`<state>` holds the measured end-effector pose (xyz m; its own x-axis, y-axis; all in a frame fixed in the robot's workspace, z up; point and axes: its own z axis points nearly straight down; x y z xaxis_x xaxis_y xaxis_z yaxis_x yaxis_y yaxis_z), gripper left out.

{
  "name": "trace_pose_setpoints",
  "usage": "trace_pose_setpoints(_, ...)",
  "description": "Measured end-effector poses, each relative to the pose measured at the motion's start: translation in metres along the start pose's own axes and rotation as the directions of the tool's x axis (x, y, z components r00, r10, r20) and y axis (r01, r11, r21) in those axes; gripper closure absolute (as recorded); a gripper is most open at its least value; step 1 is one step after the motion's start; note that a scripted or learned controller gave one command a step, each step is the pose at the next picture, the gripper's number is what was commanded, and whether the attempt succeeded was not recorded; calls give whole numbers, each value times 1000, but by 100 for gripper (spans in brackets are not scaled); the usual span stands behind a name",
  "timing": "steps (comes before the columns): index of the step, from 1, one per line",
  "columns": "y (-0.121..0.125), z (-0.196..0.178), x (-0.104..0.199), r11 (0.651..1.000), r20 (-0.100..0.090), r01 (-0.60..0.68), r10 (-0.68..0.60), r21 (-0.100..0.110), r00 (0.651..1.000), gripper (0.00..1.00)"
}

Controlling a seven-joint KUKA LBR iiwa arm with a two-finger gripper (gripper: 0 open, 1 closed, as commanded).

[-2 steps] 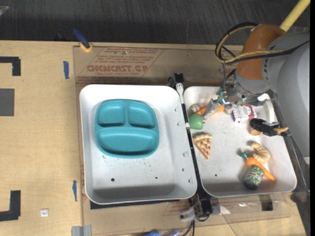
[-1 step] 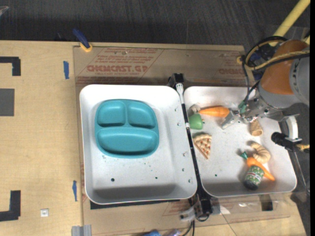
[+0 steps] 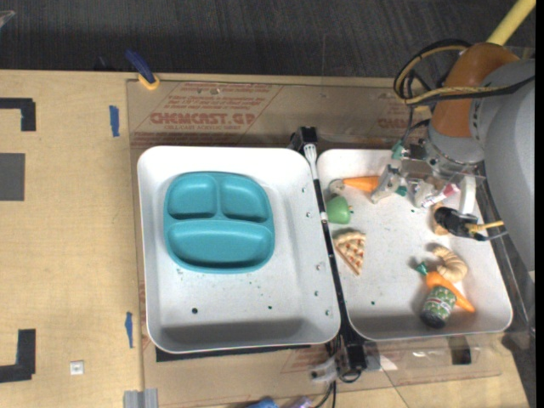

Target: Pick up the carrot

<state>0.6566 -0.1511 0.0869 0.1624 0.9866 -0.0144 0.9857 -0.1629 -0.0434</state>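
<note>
Cardboard-topped bench, two white bins | carrot [image 3: 363, 184] lies upper left of right bin [image 3: 382, 313], on the floor | gripper [image 3: 406, 182] just right of it, I read fingers apart, nothing between | pick not done: close, lift remain

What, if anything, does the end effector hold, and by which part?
Nothing visibly. The end effector sits just right of the carrot in the right bin, near its thick end, but no grasp shows.
</note>
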Motion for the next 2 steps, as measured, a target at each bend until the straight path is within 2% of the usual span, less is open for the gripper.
trace_pose_setpoints(1,-10,0,29,964,25,-265,265,4,964,0)
trace_pose_setpoints(2,-2,-2,46,883,-12,-468,468,-25,883,0)
